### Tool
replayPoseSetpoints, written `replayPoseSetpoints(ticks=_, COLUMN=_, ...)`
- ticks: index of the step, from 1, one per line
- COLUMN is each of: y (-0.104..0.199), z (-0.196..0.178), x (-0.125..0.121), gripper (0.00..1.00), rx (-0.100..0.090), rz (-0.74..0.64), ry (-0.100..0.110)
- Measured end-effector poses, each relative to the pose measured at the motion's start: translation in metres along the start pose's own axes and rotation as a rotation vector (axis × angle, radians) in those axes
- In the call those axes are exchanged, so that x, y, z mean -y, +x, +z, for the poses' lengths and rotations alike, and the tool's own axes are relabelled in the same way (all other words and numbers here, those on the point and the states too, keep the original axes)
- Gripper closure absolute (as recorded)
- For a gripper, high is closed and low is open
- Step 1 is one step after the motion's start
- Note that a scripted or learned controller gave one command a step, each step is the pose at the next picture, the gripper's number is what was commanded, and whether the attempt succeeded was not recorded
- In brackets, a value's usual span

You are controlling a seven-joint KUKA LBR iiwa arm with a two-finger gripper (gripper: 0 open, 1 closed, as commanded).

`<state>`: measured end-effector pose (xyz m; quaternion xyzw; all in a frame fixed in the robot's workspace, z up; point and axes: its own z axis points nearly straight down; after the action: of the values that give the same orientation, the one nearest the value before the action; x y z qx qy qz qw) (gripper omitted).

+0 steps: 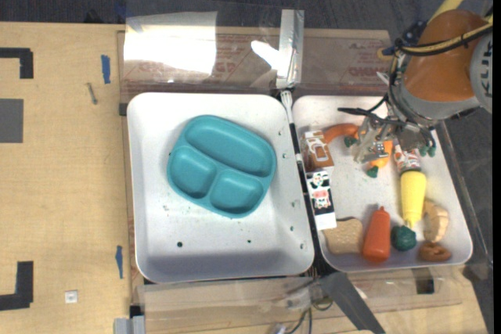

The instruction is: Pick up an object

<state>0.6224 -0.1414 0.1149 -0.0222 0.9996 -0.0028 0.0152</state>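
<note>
One claw: the gripper (379, 143) hangs low in the upper part of the right bin (458, 192), under the grey and orange arm (438, 62) at the upper right of the frame.
Claw state: dark metal parts crowd together there, so I cannot tell whether it is spread or pressed together, and nothing can be seen pinched.
Nearest things: an orange carrot-like piece (341, 132) lies just left of the claw; a small orange bit (376, 166) sits just below it.
Further out: a yellow bottle (412, 192) with a patterned cap stands lower right of the claw; a red bottle (377, 233), a green lump (404, 238) and brown bread-like pieces (435, 221) crowd the bin's lower edge.
Left side of that bin: small printed boxes (318, 168) lie along the dividing wall.
Left bin (149, 192): holds a teal divided plate (222, 165), well apart from the claw.
Doing it well: likely best to settle on one target, probably the carrot-like piece, centre over it, descend straight, and close only once it sits between the tips, clear of neighbours.
</note>
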Motion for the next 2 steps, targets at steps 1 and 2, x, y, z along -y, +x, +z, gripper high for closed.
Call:
replayPoseSetpoints(ticks=1, y=0.0, z=0.001, x=0.0, gripper=0.0, rx=-0.001, rz=0.0, ry=0.0)
replayPoseSetpoints(ticks=2, y=-0.008, z=0.026, x=-0.009, gripper=0.0, rx=-0.018, rz=0.017, ry=-0.005)
